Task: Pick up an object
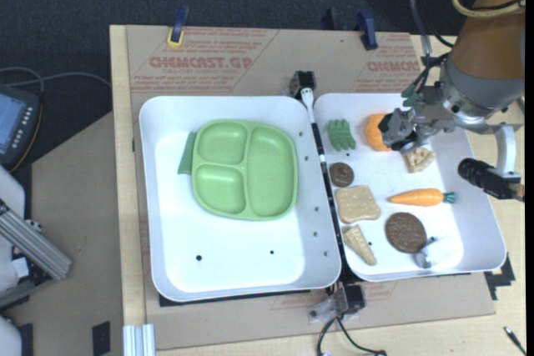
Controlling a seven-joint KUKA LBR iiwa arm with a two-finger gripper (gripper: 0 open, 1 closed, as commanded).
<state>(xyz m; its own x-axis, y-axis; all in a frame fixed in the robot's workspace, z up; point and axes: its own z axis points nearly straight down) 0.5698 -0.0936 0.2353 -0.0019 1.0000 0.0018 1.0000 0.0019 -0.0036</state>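
My gripper (399,130) hangs over the upper part of the right bin (476,221), coming in from the right. It is right beside an orange round piece (374,132), at that piece's right edge, and its dark body hides part of it. A tan lumpy piece (420,158) lies just below the gripper. I see nothing lifted off the bin floor.
The right bin also holds a green ridged piece (339,134), a small brown disc (340,174), a bread slice (357,203), a carrot (415,198), a dark round cookie (405,232) and a pale wedge (359,245). The left bin (167,246) bears a green divided plate (246,169).
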